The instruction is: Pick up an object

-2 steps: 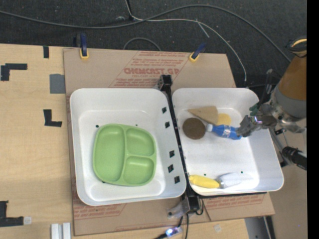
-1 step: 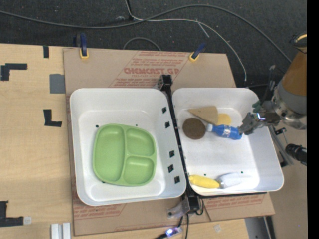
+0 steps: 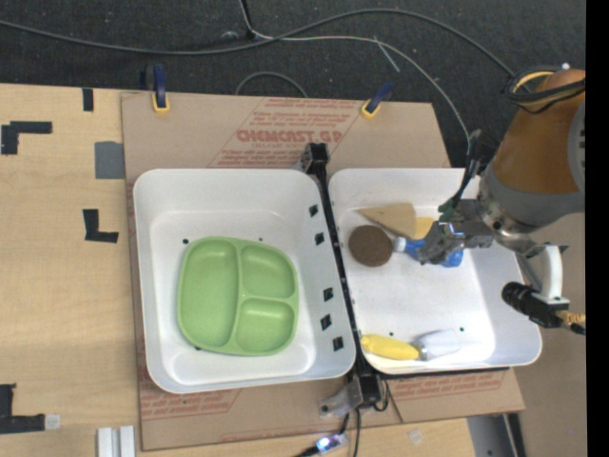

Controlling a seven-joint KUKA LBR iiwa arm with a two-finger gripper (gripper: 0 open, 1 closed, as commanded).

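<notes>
We see the gripper low over the right bin, with the blue-handled tool right at its tip and the brown disc just left of that. The tool's long axis runs left to right toward the arm. We cannot tell whether anything is gripped.

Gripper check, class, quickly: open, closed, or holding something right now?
Gripper: cannot be told. It is low in the right bin, by a blue object.
</notes>
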